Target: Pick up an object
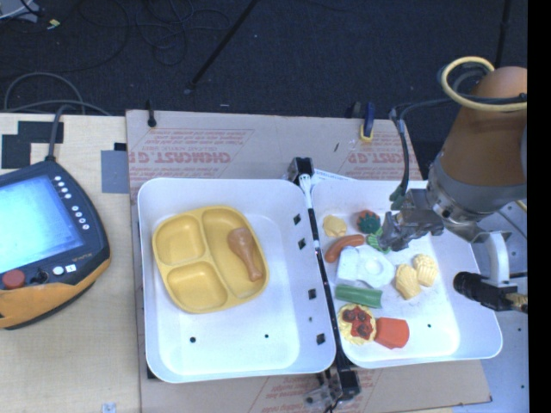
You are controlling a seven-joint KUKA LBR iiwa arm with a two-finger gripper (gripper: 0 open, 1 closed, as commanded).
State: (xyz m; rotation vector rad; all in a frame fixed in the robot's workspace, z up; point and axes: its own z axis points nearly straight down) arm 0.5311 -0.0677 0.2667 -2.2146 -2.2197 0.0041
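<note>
Hovering low over the right bin (482, 338), the tool (389, 237) sits beside the fried egg (368, 269) and broccoli (369, 222); crowded toys risk a glancing, empty grab, I judge

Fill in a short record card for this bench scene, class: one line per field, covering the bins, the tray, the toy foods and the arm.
left bin: holds a yellow divided tray
tray contents: a chicken drumstick in the long right compartment
right bin: holds loose toy foods
foods: sausage, fried egg, green vegetable, pizza slice, red piece, two corn pieces
gripper: low over the right bin's upper middle, beside a dark green item
held object: none visible
</note>
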